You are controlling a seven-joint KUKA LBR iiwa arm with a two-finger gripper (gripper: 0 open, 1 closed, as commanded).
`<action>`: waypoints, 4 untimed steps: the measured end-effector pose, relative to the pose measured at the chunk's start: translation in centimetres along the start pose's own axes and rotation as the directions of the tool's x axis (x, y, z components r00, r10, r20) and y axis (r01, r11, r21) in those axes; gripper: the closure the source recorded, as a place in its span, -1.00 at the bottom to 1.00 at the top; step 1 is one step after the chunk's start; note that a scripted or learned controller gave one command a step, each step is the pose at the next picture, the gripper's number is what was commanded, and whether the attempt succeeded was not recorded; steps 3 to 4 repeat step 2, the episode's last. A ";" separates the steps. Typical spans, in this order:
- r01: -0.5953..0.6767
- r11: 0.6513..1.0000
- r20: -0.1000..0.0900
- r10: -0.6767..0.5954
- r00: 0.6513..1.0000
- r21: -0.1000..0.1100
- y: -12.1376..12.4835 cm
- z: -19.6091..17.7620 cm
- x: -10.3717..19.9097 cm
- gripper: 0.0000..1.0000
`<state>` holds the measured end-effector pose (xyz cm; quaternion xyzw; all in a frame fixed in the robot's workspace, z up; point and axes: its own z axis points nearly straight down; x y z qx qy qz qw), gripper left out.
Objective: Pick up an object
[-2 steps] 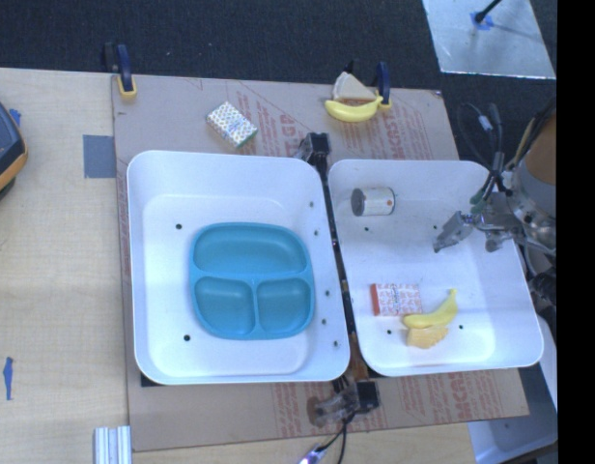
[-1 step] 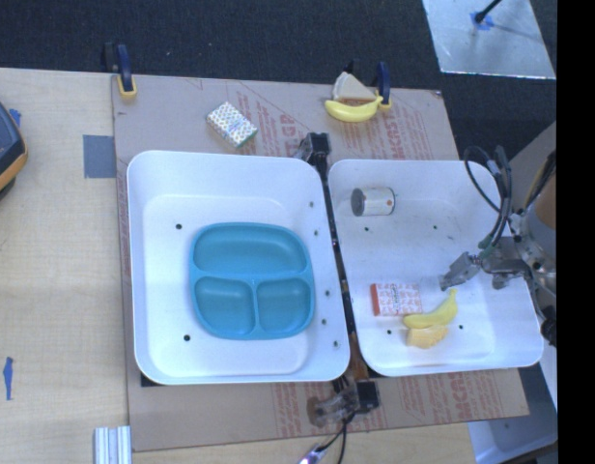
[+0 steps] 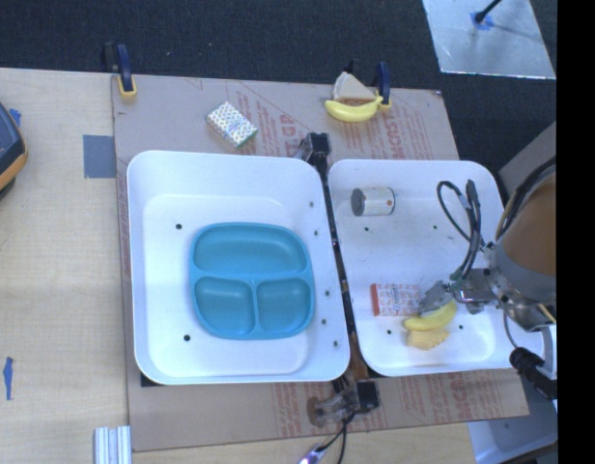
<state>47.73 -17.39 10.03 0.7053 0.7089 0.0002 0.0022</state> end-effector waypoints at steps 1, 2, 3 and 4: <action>0.003 1.000 -0.004 -0.003 1.000 0.004 0.0 -1.0 0.0 1.00; 0.000 1.000 -0.004 0.000 1.000 0.004 10.8 -8.3 5.1 1.00; 0.000 1.000 -0.004 0.000 1.000 0.004 10.8 -8.3 5.1 1.00; 0.000 1.000 -0.004 0.000 1.000 0.004 10.8 -8.3 5.1 1.00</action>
